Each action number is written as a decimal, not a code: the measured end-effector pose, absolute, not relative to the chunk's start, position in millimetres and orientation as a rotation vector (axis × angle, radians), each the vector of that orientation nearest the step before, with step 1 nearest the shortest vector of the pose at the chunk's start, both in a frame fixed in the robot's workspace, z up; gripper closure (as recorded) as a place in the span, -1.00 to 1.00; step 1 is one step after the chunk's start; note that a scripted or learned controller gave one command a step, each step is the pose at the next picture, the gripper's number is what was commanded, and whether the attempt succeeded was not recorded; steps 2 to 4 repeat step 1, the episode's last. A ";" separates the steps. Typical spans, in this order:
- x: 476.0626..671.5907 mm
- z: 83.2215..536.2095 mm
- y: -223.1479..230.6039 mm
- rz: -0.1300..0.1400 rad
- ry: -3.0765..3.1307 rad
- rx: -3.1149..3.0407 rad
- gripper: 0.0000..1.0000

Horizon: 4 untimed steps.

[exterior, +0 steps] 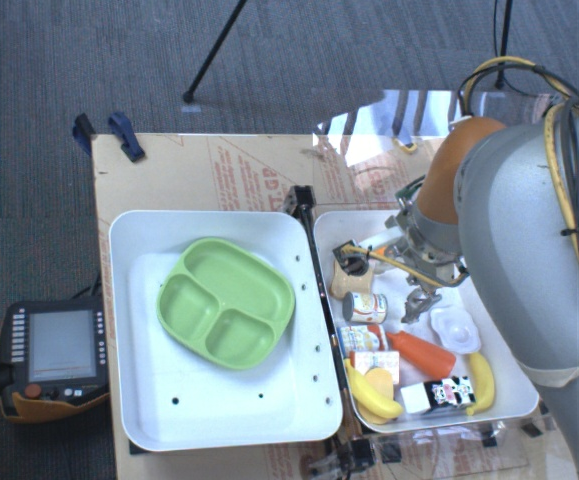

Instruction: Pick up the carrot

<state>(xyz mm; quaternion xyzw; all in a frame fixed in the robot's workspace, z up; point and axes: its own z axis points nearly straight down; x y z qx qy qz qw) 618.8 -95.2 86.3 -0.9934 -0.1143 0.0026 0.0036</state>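
Carrot (424, 353) lying slantwise, tip seemingly upper-left

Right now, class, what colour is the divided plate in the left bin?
Light green: the divided plate shows best in the camera view, lying in the white left bin.

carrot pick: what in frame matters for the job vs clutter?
Job:
- carrot, lying in the right bin
- gripper, above that bin, close to the carrot

Clutter:
- green divided plate in the left bin
- two bananas
- small can
- black-and-white carton
- pendant on the floor
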 end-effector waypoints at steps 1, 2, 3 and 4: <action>579.8 86.2 -114.9 0.009 -0.314 -3.122 -1.00; 579.8 86.2 -114.9 0.009 -0.314 -3.122 -1.00; 579.8 86.2 -114.9 0.009 -0.314 -3.122 -1.00; 579.8 86.2 -114.9 0.009 -0.314 -3.122 -1.00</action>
